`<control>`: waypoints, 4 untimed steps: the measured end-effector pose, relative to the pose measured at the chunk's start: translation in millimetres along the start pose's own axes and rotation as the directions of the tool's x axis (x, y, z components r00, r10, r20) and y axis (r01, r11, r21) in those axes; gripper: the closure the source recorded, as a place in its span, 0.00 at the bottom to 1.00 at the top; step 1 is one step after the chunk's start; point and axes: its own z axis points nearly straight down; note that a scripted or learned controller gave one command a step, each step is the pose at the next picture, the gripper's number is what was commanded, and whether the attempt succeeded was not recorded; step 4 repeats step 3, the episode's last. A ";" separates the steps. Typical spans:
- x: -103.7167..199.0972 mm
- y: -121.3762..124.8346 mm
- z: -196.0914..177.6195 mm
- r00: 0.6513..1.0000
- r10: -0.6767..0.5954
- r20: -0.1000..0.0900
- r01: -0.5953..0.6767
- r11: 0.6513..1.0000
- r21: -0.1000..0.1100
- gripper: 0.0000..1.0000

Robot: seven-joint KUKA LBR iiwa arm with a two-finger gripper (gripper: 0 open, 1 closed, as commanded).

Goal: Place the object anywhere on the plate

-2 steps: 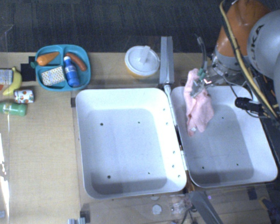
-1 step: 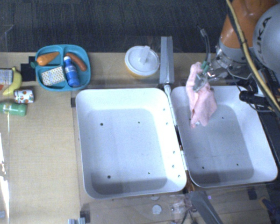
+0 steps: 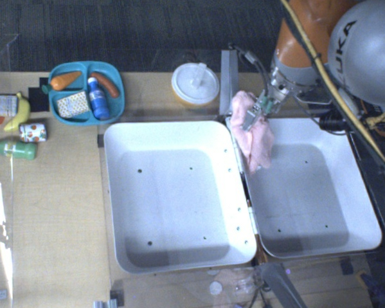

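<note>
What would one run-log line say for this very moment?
arm: reaching in over bins | claw: shut on pink cloth | cloth: hanging above right bin, at its left rim | plate: behind bins

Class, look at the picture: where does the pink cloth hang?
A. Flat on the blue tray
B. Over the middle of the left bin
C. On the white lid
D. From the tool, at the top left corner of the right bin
D: the pink cloth hangs from the tool, between its fingers, over the right bin beside the divide.
</note>
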 end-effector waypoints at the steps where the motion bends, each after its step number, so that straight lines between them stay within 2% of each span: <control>1: 45.9 29.2 6.4 0.920 -0.391 0.000 0.391 0.920 -0.001 1.00; 2: 80.7 68.5 5.7 0.695 -0.719 0.004 0.719 0.695 -0.003 1.00; 3: 80.5 68.4 5.5 0.695 -0.719 0.005 0.719 0.695 -0.003 0.00; 4: 80.5 68.4 5.5 0.695 -0.719 0.005 0.719 0.695 -0.003 0.00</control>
